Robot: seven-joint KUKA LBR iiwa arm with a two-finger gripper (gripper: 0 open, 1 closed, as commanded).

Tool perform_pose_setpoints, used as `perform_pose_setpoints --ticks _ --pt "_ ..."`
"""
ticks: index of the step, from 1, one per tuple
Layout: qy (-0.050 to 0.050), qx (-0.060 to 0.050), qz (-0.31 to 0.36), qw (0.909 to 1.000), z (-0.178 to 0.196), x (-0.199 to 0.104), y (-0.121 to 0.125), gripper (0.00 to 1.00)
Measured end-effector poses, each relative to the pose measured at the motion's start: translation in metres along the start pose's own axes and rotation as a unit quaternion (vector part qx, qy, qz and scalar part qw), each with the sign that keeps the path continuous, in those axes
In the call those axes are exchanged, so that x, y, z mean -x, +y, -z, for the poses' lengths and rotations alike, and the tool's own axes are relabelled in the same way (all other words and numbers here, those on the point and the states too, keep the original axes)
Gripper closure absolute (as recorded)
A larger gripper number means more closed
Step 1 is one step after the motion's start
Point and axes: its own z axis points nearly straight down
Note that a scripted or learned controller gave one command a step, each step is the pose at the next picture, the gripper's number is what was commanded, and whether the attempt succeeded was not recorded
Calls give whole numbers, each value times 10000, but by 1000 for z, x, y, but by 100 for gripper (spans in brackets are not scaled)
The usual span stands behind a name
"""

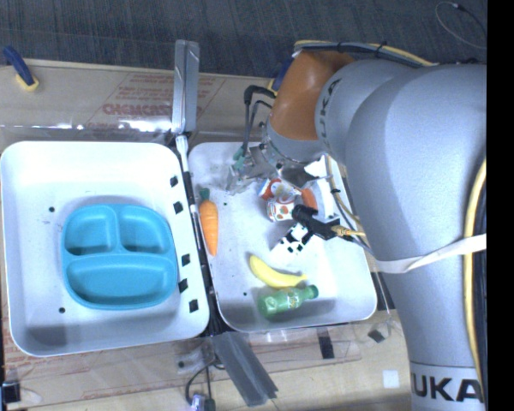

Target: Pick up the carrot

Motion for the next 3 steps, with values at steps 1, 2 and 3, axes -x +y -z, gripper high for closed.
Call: perform_pose_setpoints --ticks 1,2,3 --pt "3 -2 -570 9984 90 -19 14 100" --pt "5 -10 -569 9984 89 -19 13 0" --pt "6 -15 -485 9988 -12 12 7 0"
